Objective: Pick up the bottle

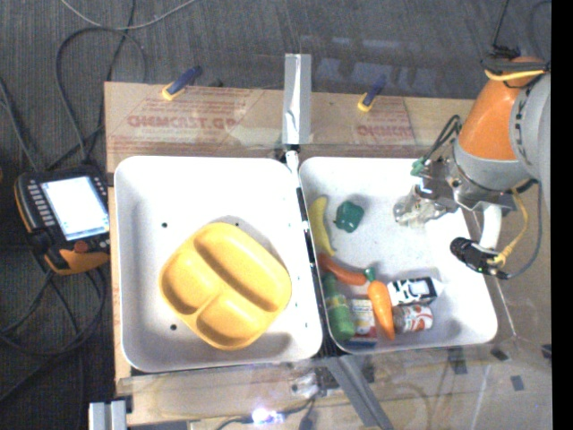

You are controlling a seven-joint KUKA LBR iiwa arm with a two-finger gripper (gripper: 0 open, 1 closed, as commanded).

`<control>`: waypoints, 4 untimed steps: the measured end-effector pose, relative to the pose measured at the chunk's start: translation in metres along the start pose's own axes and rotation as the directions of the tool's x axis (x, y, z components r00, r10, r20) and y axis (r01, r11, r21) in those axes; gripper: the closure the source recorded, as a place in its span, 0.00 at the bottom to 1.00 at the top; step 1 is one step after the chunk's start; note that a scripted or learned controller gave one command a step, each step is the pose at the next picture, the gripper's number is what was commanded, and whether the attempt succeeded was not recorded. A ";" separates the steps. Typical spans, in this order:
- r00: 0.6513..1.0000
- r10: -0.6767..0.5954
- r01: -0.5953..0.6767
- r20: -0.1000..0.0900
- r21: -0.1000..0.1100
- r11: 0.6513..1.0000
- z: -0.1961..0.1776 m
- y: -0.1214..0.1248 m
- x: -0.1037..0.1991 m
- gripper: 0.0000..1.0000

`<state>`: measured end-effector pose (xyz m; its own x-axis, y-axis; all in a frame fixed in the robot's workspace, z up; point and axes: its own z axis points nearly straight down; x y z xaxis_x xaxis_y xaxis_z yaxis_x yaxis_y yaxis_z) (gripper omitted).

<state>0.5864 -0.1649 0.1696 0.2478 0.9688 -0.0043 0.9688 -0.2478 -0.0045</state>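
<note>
Reaching from the right, claw hovers over right bin.

Dark grey carpet floor, black cables trailing, cardboard-topped bench.

The bench carries two white bins, left and right, side by side.
</note>
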 end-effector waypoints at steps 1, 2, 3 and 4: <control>0.992 -0.127 0.127 -0.001 0.000 0.992 -0.006 0.009 0.019 1.00; 0.992 -0.127 0.127 -0.001 0.000 0.992 -0.006 0.009 0.019 0.00; 0.972 -0.236 0.236 -0.003 -0.001 0.972 0.060 0.043 0.056 0.00; 0.916 -0.402 0.402 -0.003 -0.001 0.916 0.055 -0.003 -0.017 0.00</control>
<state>0.5789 -0.1807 0.1144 -0.1622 0.9868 0.0005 0.9867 0.1622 -0.0047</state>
